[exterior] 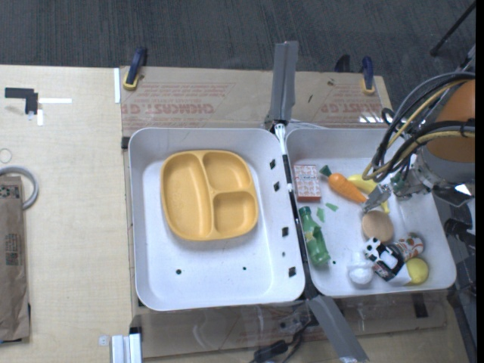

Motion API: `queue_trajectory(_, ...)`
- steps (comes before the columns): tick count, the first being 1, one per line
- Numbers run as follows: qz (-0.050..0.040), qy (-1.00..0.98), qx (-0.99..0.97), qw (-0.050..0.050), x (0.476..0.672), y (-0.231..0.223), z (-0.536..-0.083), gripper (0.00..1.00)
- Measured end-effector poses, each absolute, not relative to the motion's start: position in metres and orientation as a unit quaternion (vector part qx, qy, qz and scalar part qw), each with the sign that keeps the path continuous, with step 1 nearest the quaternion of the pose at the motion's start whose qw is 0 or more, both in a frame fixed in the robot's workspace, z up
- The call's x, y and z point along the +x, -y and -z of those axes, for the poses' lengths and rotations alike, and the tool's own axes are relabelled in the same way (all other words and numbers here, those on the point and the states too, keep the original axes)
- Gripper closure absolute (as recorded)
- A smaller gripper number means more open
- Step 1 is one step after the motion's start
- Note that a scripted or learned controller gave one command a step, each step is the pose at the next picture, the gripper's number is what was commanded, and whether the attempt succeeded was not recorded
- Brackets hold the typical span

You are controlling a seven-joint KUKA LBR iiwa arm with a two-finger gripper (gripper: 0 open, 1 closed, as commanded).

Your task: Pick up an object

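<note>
My gripper [377, 198] hangs low over the right bin [442, 233], coming in from the right. Its tip sits just above a tan egg-shaped object [376, 226] and just right of an orange carrot [347, 188]. A yellow piece [360, 181] lies behind the carrot, partly covered by the gripper. Nothing shows as held. Further objects in this bin: a pink patterned box [306, 182], a green bottle [313, 237], a black-and-white cow toy [385, 258], a yellow lemon [417, 271] and a small white object [361, 274].
The left bin [144, 225] holds a yellow divided plate [209, 194]. A metal divider [284, 89] rises between the bins. Black and yellow cables [408, 123] loop off the arm at right. Blue clamps [136, 66] grip the cardboard behind.
</note>
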State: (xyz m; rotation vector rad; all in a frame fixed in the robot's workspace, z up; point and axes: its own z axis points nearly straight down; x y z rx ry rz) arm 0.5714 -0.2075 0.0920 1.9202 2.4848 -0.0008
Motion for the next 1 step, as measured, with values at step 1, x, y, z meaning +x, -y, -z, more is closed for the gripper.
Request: queue_trajectory(1, 0.0003, -0.791, 0.611, 0.001, 0.5714, 0.2075, -0.092, 0.0)
